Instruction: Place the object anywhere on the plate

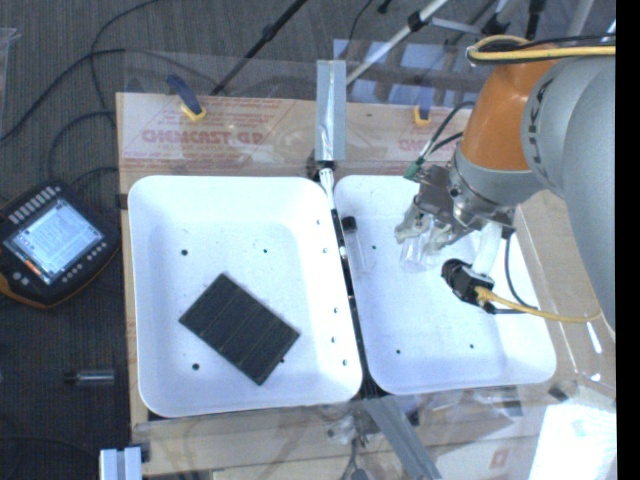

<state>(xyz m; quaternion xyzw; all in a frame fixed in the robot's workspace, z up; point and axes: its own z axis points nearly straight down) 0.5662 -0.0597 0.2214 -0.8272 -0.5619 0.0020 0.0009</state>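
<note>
The plate (240,328) is a dark, ribbed, rectangular slab lying askew in the front half of the left bin (170,218). My gripper (421,242) hangs low over the back middle of the right bin (430,358), well to the right of the plate. A small dark item (348,224) sits at the right bin's left wall, near the divider and to the left of the gripper. Whether it is a loose object I cannot tell. I see nothing clearly held at the gripper's tip.
A black connector (462,278) with a yellow cable (540,314) hangs from the wrist over the right bin. A metal post (330,108) stands behind the divider. A teach pendant (52,240) lies on the floor to the left.
</note>
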